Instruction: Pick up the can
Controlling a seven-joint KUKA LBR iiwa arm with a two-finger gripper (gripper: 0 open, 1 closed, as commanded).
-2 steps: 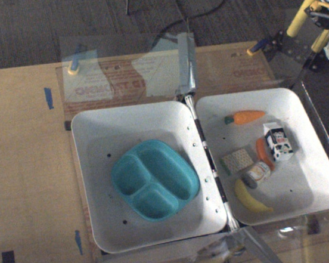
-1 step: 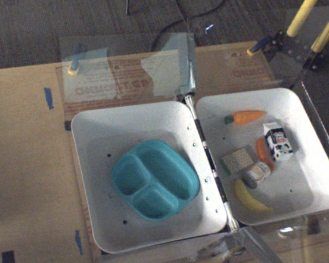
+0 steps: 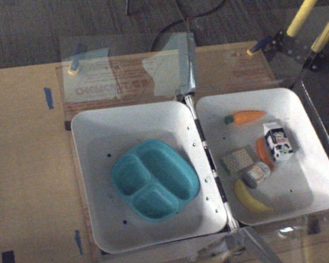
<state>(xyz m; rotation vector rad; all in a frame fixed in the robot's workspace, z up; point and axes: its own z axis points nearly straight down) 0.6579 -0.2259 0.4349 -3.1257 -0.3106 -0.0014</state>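
The can (image 3: 257, 174) is a small grey cylinder lying on its side in the right bin (image 3: 315, 138), near the bin's middle. It rests against the upper end of a yellow banana (image 3: 249, 197) and just below an orange object (image 3: 264, 151). A grey speckled pad (image 3: 238, 160) lies to its upper left.
A white carton with dark print (image 3: 278, 142) and an orange carrot (image 3: 245, 117) lie further back in the right bin. The left bin (image 3: 94, 143) holds a teal divided plate (image 3: 154, 178). Yellow-handled clamps (image 3: 306, 1) stand at the top right.
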